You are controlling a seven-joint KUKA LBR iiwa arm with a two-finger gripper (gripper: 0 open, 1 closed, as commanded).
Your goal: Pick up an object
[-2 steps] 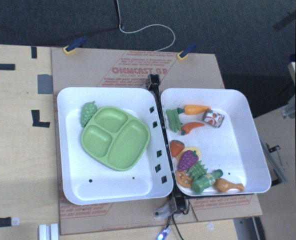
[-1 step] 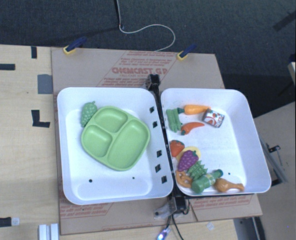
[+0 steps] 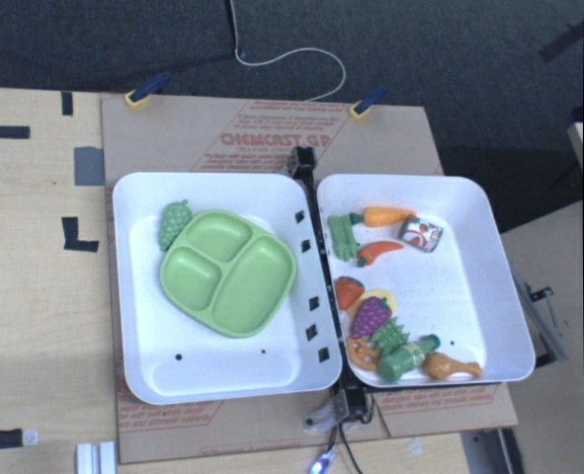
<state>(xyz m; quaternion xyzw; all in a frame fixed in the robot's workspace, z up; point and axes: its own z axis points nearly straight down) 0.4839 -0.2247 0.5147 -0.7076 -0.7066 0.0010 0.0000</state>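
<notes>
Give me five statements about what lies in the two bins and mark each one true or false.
1. A green divided plate lies in the left bin. True.
2. A bunch of green grapes sits inside one of the plate's compartments. False: it lies on the bin floor, against the plate's upper left edge.
3. The small red and white can is in the right bin. True.
4. The purple grapes lie in the left bin. False: they are in the right bin, near the wall between the bins.
5. An orange carrot lies just left of the can. True.
</notes>
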